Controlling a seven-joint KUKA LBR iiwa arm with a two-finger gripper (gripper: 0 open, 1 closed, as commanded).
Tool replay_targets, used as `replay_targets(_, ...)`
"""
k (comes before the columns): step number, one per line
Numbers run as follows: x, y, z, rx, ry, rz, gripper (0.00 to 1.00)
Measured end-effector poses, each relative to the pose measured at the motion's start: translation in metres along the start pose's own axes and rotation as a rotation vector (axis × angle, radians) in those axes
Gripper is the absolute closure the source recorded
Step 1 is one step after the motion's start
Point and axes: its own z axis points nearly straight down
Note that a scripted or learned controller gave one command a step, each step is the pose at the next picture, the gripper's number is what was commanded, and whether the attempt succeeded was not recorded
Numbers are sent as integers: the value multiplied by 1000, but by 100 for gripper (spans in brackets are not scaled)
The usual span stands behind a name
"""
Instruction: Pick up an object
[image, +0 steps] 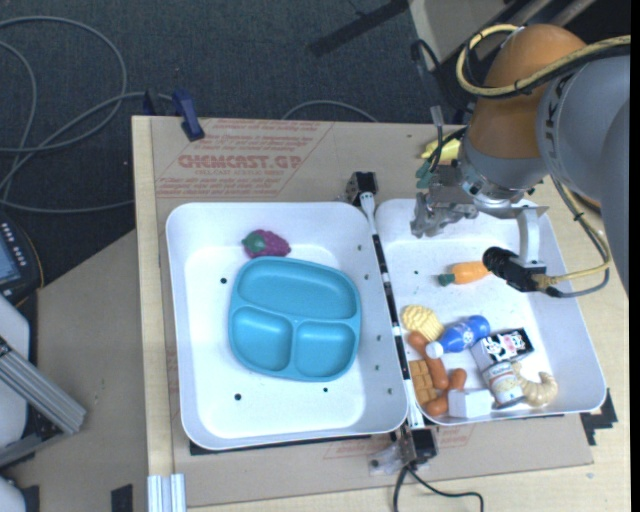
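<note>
Camera view is showing the end effector (437, 222) hanging over the right bin's (560, 345) far left corner, its grip state impossible to tell, while the toy carrot (467, 272) is lying just beside it and the blue bottle (465, 333) is resting nearer.

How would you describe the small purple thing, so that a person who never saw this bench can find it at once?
Look in the left white bin, the one that holds the blue divided tray. Just beyond the tray's far edge, toward the bin's back wall, lies the small purple toy, perhaps a bunch of grapes. It is the bin's only purple thing, alone on the white floor.
</note>
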Motion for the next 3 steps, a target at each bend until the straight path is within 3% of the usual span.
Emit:
replay_targets(1,-5,-2,6,9,-1,8,0)
replay_targets(2,-84,10,113,17,-3,15,0)
replay_targets(3,-141,27,30,0,-7,12,0)
